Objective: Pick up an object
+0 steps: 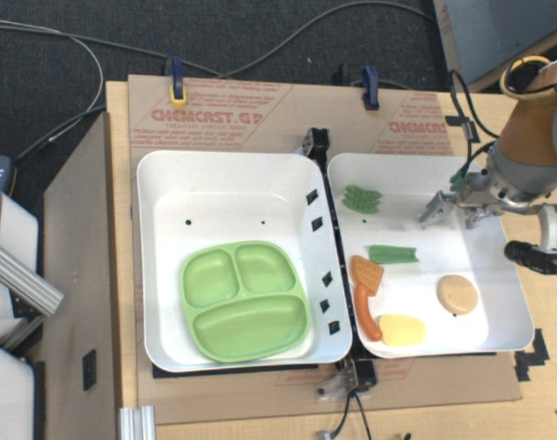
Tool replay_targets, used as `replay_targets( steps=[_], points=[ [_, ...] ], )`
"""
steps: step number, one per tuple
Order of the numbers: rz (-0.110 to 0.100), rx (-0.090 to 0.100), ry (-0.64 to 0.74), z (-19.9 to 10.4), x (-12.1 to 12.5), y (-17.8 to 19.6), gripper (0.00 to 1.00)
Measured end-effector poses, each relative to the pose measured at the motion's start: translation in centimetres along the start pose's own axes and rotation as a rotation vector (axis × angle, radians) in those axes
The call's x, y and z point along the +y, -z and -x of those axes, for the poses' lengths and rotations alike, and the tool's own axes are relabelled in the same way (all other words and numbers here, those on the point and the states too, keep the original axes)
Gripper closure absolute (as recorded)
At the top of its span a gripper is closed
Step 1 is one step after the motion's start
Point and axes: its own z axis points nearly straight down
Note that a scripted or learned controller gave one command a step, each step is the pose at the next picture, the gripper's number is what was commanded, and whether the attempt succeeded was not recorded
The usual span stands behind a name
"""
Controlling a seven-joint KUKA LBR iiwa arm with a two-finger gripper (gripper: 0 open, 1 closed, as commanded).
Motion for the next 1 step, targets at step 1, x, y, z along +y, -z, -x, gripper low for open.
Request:
replay_targets(
  steps=[1],
  points=[
    [0.002, -0.001, -0.001, -0.05, 0.03, -3.37, 0.00]
  ],
)
